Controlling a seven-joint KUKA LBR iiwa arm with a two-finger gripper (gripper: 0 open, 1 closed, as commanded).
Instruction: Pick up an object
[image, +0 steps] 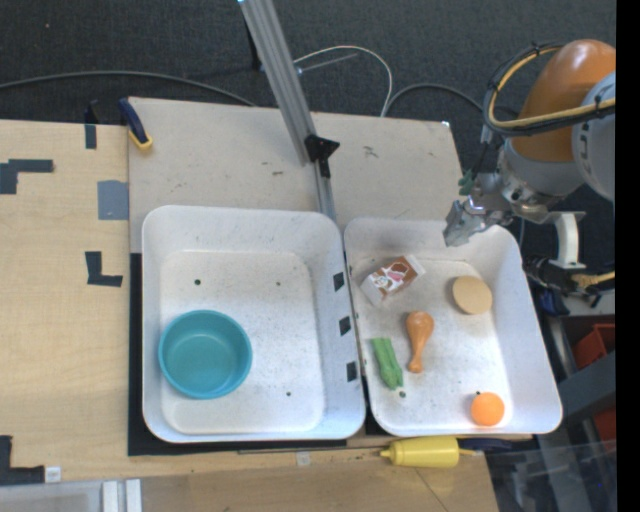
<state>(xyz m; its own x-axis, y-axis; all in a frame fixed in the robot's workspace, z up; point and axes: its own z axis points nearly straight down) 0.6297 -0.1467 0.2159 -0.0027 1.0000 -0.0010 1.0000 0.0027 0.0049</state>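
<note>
over right bin's (530, 300) far rim, gripper (462, 226) small, blurred, can't tell if apart or together

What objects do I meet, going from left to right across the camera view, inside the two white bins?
teal bowl → green piece → chicken drumstick → round tan biscuit → orange ball

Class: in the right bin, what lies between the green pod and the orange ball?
In the camera view, bare bin floor lies between the green pod and the orange ball; the toy drumstick sits just above that stretch.
</note>
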